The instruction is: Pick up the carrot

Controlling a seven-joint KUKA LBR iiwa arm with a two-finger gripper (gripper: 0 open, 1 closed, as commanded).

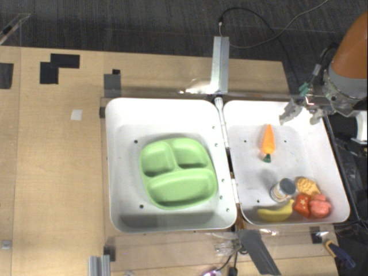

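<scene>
Orange carrot, green plate

a rounded orange band fills the bulky upper segment of the arm, its surface smooth and slightly glossy. below it sits a pale grey metallic wrist ring, with a darker grey collar beneath that. from the collar a small silver-grey two-finger gripper projects, built of thin angular metal pieces with light, reflective faces; the finger pieces look short and blocky, though too small to make out in detail. a tiny teal-green mark shows on the gripper's mount. thin dark cables loop along the arm's side beside the wrist, running up toward the orange section.
</scene>
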